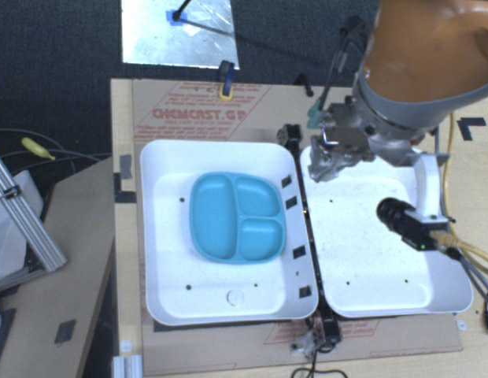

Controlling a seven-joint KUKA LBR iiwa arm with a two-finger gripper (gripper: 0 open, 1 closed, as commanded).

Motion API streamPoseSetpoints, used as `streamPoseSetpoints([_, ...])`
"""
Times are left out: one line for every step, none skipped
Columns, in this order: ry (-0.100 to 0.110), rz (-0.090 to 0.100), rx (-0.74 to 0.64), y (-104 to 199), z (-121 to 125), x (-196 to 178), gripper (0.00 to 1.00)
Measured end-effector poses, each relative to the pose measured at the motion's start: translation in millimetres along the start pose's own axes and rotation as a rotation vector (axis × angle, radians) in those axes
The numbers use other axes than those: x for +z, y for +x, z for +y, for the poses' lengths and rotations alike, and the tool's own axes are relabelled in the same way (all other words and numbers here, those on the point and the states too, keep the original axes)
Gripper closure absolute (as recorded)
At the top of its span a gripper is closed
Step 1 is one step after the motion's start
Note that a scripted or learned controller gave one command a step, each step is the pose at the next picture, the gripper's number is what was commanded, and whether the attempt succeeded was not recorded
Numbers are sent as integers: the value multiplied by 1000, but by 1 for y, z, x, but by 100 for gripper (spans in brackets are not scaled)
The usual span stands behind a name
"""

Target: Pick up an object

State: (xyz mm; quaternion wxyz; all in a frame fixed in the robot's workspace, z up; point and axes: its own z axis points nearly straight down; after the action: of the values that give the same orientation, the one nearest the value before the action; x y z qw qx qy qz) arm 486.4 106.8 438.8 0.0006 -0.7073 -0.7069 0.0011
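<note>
A blue divided plate [235,216] with three compartments lies flat in the middle of the left white bin [169,290]. My gripper [330,162] hangs over the far left corner of the right bin [370,290], to the right of the plate and apart from it. Nothing shows between its tips. The orange-banded wrist [429,38] above hides part of the right bin's far side.
A black cylindrical fitting [403,221] on a white bracket sticks out over the right bin's right half. The black divider [301,219] with clips runs between the bins. Cables trail off at the right edge. A shiny metal sheet [181,22] lies beyond the bench.
</note>
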Motion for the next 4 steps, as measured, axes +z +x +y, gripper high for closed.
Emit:
streamPoseSetpoints([5, -1, -4, 25, 0, 95, 100])
streamPoseSetpoints([-23, 8, -6, 27, 1, -85, 100])
streamPoseSetpoints([3, -1, 3, -12, 0, 12, 100])
streamPoseSetpoints([-7, 4, -12, 62, 0, -10, 100])
